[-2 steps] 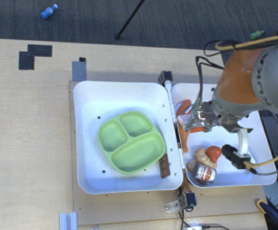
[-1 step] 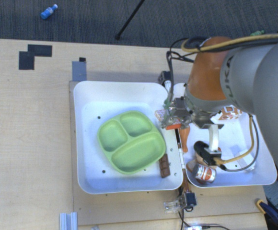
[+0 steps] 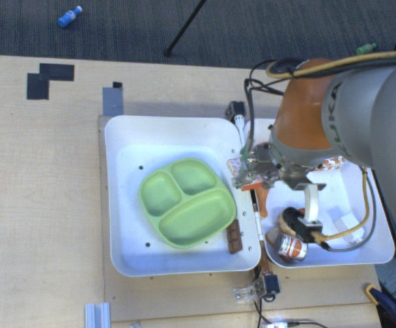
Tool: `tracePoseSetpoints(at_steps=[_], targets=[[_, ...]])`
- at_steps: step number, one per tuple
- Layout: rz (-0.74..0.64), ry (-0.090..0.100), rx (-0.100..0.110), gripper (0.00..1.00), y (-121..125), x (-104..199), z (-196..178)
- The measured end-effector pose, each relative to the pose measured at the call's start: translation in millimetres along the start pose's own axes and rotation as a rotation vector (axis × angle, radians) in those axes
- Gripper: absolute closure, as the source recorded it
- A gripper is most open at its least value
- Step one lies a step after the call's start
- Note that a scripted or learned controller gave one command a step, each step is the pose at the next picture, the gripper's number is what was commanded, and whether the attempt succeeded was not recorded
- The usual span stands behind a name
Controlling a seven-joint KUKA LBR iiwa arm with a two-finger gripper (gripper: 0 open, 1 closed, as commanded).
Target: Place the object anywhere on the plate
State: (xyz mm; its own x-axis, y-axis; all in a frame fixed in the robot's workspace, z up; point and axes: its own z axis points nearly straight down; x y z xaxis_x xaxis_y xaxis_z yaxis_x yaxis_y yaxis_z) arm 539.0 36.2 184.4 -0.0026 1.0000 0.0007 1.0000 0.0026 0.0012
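- On the floor at far left, beyond the bench: a small blue bottle (image 3: 69, 16) lying on dark carpet.
- Left bin (image 3: 116, 203): white, shallow. A green plate (image 3: 188, 201) with three compartments lies in it, turned at a slant; all three compartments are bare.
- A brown bar-shaped object (image 3: 233, 238) lies in the left bin just beside the plate's lower right edge, close to the wall between the bins. It is not on the plate.
- Divider between bins: an orange-and-white item (image 3: 260, 198) lies just right of it, under the arm's wrist.
- Right bin (image 3: 382, 251): a round can-like item with red and white markings (image 3: 290, 248) sits at its lower left, with white pieces nearby.
- Gripper (image 3: 256, 173): over the divider, hanging from the grey arm with orange band (image 3: 307, 115). Finger state cannot be told; the wrist hardware hides them.
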Motion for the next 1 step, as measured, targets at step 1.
tracePoseSetpoints(at_steps=[1], targets=[[-0.003, 0.000, 0.000, 1.00, 4.4, 44.2, 0.2]])
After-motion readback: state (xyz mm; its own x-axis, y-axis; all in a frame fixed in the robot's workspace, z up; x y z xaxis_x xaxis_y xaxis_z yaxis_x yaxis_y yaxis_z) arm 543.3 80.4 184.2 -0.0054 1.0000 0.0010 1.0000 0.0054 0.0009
